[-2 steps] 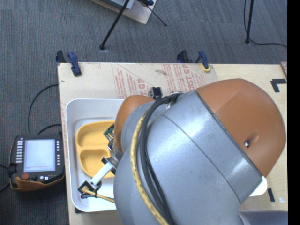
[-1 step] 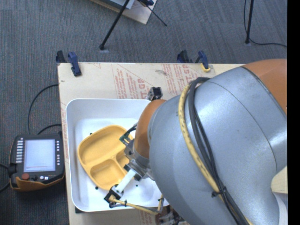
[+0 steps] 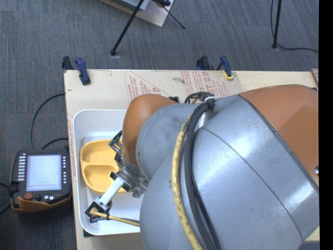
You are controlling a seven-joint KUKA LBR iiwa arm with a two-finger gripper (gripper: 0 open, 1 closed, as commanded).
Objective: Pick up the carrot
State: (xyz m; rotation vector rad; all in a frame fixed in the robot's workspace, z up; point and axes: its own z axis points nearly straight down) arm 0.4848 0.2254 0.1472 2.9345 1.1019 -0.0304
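Note:
My arm's large grey and orange body covers the right bin and most of the left bin point(image 3: 77, 134). The gripper point(image 3: 116, 151) reaches down over the left bin, at the right edge of a yellow dish point(image 3: 96, 165), and the wrist hides most of it. What lies under the arm is hidden.
The yellow dish has two compartments and lies in the left part of the left bin. Blue clamps point(image 3: 81, 69) point(image 3: 225, 65) hold the board at the bench's far edge. A teach pendant point(image 3: 42, 180) sits on the floor to the left of the bench.

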